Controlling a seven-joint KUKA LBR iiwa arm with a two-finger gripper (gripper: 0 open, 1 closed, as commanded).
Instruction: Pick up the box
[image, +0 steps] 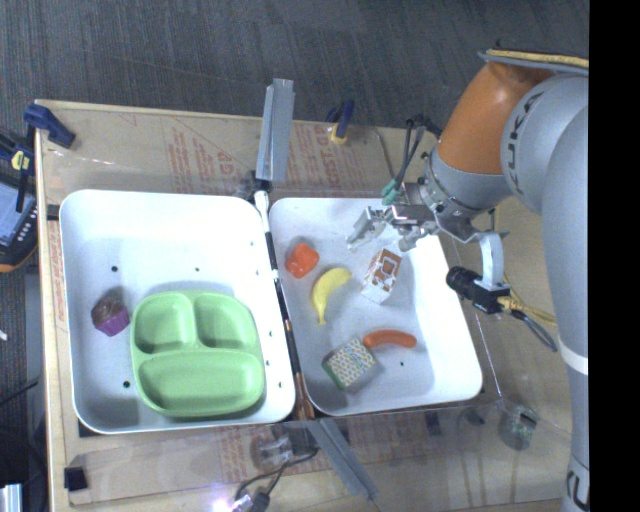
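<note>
Camera view puts the pincer (385, 222) at the right bin's (455, 375) far edge, its state impossible to tell, with the box (382, 274) tilted just below it and a banana (329, 290) lower-left of it.

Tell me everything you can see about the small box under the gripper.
The box is small, white with a brown-orange printed pattern, apparently cardboard. It lies tilted in the right bin, near its far right side, just right of the banana with a gap between them. The gripper hangs just above its far end; contact is unclear.
</note>
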